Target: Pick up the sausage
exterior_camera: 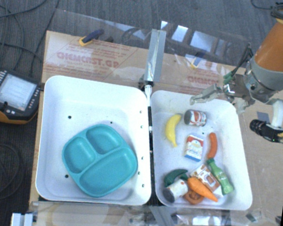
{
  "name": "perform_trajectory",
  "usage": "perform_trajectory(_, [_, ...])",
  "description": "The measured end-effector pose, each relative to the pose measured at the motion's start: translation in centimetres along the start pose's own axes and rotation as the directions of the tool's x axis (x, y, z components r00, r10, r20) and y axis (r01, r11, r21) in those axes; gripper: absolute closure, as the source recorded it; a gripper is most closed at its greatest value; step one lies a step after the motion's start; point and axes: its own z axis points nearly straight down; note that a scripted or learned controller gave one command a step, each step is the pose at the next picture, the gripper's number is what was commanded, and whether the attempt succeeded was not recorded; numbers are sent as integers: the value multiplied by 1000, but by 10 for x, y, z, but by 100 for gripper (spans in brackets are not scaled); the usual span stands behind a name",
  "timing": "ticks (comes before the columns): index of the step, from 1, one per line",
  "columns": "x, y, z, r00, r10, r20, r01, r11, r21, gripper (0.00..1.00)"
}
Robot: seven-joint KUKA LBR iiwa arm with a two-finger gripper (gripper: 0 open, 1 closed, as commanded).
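Camera view: sausage (212, 145) in right bin (241, 145), beside carton (194, 147).

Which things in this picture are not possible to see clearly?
- Claw: blurred and thin in the camera view; its state cannot be told.
- Pile at the right bin's near end: items overlap, the lowest ones partly covered.
- Small box label: too small to read.

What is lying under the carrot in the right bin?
The carrot lies on a pile: a printed packet, a dark green item and something orange-brown. Whatever sits deeper is covered.
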Motion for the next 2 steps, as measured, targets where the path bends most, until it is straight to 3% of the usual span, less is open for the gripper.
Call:
perform_trajectory(1, [-38, -33, 59, 999, 37, 3, -37, 999, 1, 0])
perform_trajectory(2, [16, -16, 132, 986, -169, 1, 169, 986, -5, 0])
